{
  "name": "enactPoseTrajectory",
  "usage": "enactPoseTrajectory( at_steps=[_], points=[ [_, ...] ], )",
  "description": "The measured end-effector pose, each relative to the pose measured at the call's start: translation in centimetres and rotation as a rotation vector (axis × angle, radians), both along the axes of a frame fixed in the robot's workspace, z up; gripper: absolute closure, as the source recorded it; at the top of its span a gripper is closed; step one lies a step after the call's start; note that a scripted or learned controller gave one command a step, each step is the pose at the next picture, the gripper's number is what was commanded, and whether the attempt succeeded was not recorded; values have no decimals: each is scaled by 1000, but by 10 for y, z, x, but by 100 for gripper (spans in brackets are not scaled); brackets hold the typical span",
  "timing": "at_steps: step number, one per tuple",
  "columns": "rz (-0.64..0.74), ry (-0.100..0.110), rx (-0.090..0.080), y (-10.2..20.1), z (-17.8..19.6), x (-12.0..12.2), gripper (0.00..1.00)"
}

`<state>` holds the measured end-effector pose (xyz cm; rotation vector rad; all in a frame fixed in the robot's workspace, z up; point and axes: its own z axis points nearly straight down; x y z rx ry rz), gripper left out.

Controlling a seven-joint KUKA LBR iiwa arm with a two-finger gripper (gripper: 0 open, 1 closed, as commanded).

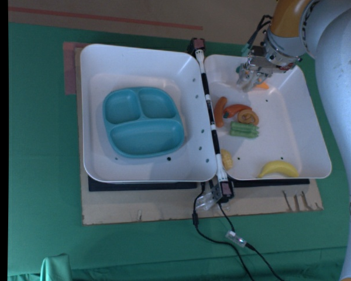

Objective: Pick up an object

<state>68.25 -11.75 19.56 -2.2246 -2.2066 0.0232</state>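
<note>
Cables (222,227) trailed across the green surface (41,174) at the near edge, running up to a small clamp (213,196) between the two white bins. Just beyond, in the right bin (313,151), a banana (278,169) lay against the near wall, with a small orange piece (227,159) off to its left beside the divider. Farther in sat a cluster of toy food (all close together, some touching): a green bean pod (244,130), a round orange slice (248,117), a red-orange pepper (236,108) and an orange sausage-shaped piece (220,110). The left bin (140,60) held a teal divided plate (143,122), lying flat near its middle. At the far end of the right bin, the jaws (249,82) hung pointing down over the bin floor, just beside a small orange carrot piece (261,86); I could not tell whether they were open or closed, nor whether they touched that piece. The grey arm (339,75) rose away on the right.
</note>
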Motion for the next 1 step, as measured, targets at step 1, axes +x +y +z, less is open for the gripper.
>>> enactPoseTrajectory(
  at_steps=[1],
  points=[
    [0,-2,0,0,1,1,0]
  ],
)
